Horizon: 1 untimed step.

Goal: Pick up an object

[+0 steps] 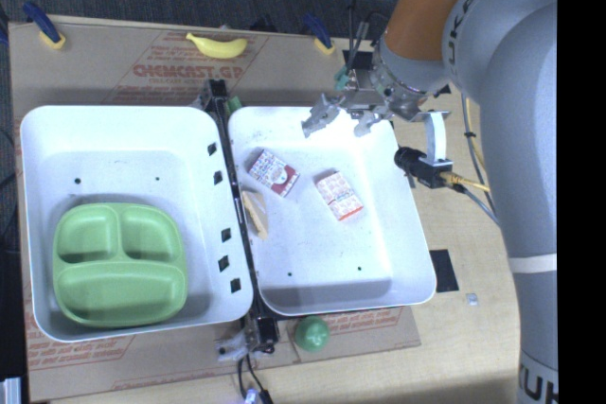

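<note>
From the overhead camera I see the gripper [338,117] poised over the far edge of the right bin [402,246], its fingers spread apart with nothing between them, so I judge the pick as not yet made: the reach is in place, the descent and the closing are left. The likeliest targets lie in that bin, near the gripper: a red box [273,172] toward the left and a second box [339,195] just right of it, the two apart from each other. A tan stick [254,210] rests against the bin's left wall (awkward to grasp there, I'd guess). The left bin [38,137] holds a green tray [119,262]. Outside the bins, a banana [217,43] sits on the cardboard [284,57] behind them and a green ball [311,333] in front. Nothing stands between the gripper and the boxes.
</note>
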Motion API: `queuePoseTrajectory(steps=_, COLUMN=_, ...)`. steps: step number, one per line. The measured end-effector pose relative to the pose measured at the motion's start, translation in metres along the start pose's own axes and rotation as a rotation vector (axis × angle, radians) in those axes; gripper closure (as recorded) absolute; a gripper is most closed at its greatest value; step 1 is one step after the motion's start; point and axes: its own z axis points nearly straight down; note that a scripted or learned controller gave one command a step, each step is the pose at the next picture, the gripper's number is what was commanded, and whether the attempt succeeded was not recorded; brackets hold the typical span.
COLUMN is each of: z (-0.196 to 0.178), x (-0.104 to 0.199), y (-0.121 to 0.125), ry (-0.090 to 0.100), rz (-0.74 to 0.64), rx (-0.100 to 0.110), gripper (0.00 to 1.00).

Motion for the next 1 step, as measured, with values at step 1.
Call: queuePoseTrajectory(steps=1, z=0.1169, x=0.0266, y=-0.0257, ry=0.0, rz=0.001, rx=0.004, gripper=0.0)
